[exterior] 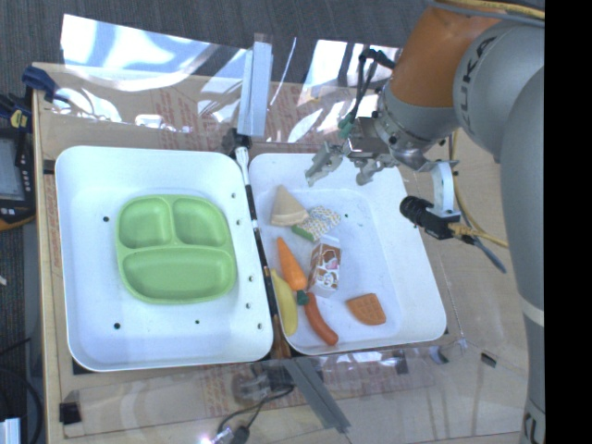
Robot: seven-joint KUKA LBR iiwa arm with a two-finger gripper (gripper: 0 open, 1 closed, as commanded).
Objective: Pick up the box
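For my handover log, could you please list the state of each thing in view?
gripper: open, above the right bin's far edge, holding nothing
box: lying in right bin, ungrasped
carrot: lying beside the box
banana: lying by the left wall
green tray: flat in left bin

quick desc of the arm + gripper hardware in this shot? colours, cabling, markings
Grey KUKA iiwa arm with rounded casings and a wide orange band above the wrist. Dark lettering shows partly on the grey shell. Yellow and dark cables run over the top of the orange section. The gripper is bare metal, with thin dark wires looping to it.
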